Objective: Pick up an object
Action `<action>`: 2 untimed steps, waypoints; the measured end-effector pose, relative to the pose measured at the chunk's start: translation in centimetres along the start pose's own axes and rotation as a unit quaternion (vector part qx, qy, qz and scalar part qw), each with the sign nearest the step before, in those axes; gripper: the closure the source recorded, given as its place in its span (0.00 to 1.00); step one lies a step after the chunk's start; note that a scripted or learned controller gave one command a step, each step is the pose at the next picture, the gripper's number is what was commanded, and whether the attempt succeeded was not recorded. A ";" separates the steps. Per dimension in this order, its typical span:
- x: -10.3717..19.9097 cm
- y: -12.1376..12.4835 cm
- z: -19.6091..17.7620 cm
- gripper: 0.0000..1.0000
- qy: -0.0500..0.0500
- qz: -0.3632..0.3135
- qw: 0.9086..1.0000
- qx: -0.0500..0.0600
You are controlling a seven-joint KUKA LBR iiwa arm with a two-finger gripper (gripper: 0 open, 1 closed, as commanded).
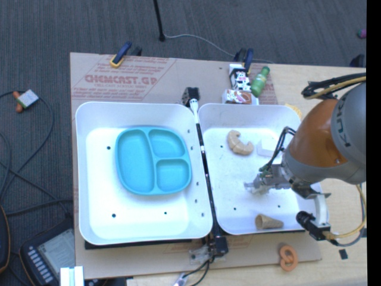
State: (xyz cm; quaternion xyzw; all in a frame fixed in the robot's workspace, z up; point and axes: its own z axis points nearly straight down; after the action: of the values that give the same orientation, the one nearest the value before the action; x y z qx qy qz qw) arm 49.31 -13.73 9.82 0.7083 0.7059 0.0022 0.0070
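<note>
In the right bin (229,216) lie a curved tan pastry (239,142) near the back, a pale flat piece (264,149) just right of it, and a tan cone (269,221) near the front edge. My gripper (259,185) hangs low over the middle of this bin, between the pastry and the cone, touching neither. The arm's grey and orange body covers the bin's right side.
The left bin (95,115) holds a blue divided plate (153,160). A green bottle (259,81) and small boxes (239,85) stand behind the right bin. An orange ring (288,257) lies on the cardboard in front. Clamps sit at the bench's back edge.
</note>
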 end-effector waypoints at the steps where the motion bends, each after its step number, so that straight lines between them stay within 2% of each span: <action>1: 11.8 7.0 -8.7 1.00 0.004 -0.003 1.000 0.006; 2: 16.2 1.8 -10.4 1.00 0.003 -0.002 1.000 0.007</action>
State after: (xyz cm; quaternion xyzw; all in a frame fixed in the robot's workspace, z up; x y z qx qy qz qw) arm 51.01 2.56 20.12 0.7066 0.7076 -0.0004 -0.0002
